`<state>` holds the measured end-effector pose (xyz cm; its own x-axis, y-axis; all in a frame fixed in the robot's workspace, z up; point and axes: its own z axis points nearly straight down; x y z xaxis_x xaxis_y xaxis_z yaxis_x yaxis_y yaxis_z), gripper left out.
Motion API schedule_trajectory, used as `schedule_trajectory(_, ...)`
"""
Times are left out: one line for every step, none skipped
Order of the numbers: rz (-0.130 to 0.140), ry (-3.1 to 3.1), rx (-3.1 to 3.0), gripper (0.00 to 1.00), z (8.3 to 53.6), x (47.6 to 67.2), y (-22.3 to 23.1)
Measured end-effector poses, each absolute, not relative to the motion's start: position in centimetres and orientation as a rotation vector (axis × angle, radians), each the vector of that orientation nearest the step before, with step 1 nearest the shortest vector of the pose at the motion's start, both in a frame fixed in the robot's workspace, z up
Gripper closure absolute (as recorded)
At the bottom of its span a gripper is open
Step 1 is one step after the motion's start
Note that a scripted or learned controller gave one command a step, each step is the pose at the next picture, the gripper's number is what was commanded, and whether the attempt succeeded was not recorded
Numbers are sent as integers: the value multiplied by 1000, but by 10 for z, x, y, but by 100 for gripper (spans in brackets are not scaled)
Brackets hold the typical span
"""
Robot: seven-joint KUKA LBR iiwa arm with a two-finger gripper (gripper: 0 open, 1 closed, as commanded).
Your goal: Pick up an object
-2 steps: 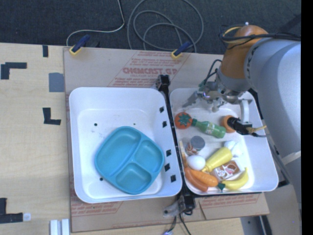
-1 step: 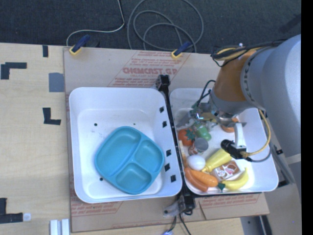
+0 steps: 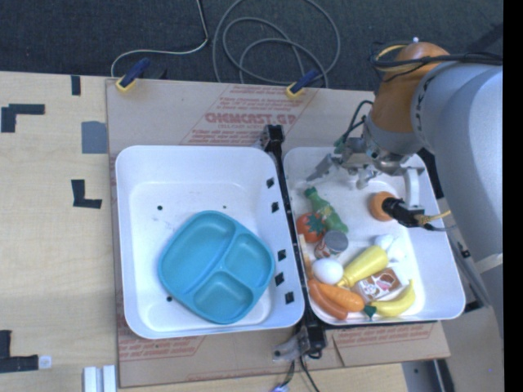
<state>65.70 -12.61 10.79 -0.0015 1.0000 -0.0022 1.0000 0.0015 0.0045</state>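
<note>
dark carpet runs along the top w/ a loop of pale cable (image 3: 274,43) lying on it, and below that a light wood bench (image 3: 49,243) w/ a sheet of brown cardboard (image 3: 237,117) held by two blue-and-yellow clamps (image 3: 131,76) at its far edge. two shallow white bins sit side by side on the cardboard, touching along a black clip strip down the middle. the left bin (image 3: 135,170) holds a blue divided plate (image 3: 216,265), lying flat and turned a bit, toward the near right part of the bin. the right bin (image 3: 445,288) holds the toy food, bunched in its near-left half: a green bottle-like piece (image 3: 323,209) tilted near the centre, a small red bit (image 3: 309,224) beside it, a round tin (image 3: 333,242), a white egg (image 3: 328,270), a carrot (image 3: 337,298) along the near wall, a yellow piece (image 3: 366,264) lying at a slant, a banana (image 3: 398,300) near the front right, a small red-and-white pack (image 3: 381,285) between those two, and an orange ball (image 3: 380,206) apart from the rest on the far right side. the arm (image 3: 458,137) comes in from the right, orange band (image 3: 400,96) above the wrist, and the gripper (image 3: 353,163) sits over the far part of the right bin, just beyond the green piece and left of the orange ball. can't tell how far its fingers are apart from this angle, and nothing visible between them.
</note>
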Motion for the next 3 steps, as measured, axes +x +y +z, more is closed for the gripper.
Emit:
schedule_trajectory(-5,2225,2225,0,102,604,-97)
schedule_trajectory(-1,2221,2223,0,87,551,-107)
schedule_trajectory(1,2219,2218,100,98,554,-107)
